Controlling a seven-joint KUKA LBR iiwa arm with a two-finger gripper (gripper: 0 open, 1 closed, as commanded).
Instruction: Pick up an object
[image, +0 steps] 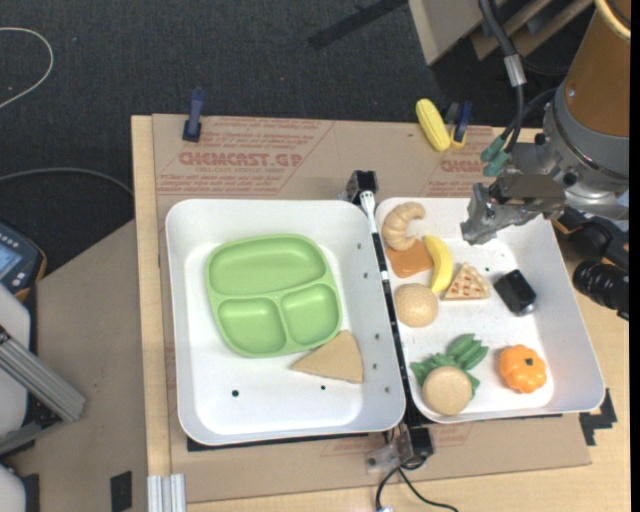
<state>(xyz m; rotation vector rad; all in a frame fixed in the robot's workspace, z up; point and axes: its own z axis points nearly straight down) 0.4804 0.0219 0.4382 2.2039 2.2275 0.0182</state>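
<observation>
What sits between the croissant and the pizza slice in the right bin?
In the camera view, the banana lies between the croissant and the pizza slice, resting against an orange wedge.

Around the yellow banana (438, 262): pale green divided tray (272, 293) in left white bin (190, 330); tan croissant (404, 222); orange pumpkin (522, 368); red-spotted pizza slice (466, 284); black block (515, 291); green leafy vegetable (455, 353); beige wedge (331, 359).

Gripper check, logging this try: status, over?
Gripper above right bin, nothing held. Pizza slice and banana just below it. Black block close by.
</observation>
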